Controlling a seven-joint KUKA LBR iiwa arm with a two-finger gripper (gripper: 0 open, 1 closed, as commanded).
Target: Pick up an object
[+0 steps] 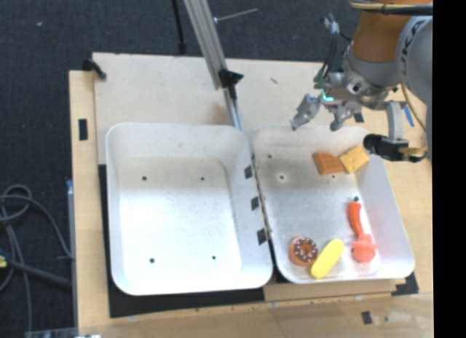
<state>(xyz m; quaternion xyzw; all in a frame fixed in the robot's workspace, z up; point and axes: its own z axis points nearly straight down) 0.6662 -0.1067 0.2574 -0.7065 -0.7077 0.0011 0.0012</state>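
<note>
Counter [160, 89]: pale board top, carrying two shallow white bins side by side.

Left bin [116, 183]: white, with a few dark dots on its floor.

Right bin [287, 198]: white, holding all the loose items listed below.

Item 1, brown cracker [327, 163]: flat, squarish, near the far wall of the right bin.

Item 2, tan cracker [354, 159]: flat, lighter in colour, just beside the brown cracker on its right, corners touching or nearly so.

Item 3, orange carrot [358, 231]: long, lying along the right wall, its wider reddish end toward the near edge.

Item 4, yellow banana [327, 258]: short and stubby, tilted, at the near wall.

Item 5, chocolate doughnut [303, 250]: round, with speckled topping, just left of the banana and touching it.

Arm [386, 23]: grey with an orange band, entering from the right above the far corner of the right bin.

Hand [324, 115]: poised above the far rim of the right bin, its two fingers spread apart and grasping nothing. It is near the two crackers but apart from them, and well apart from the items at the near wall.

Metal post [204, 30]: slanted aluminium rail rising behind the bins.
</note>
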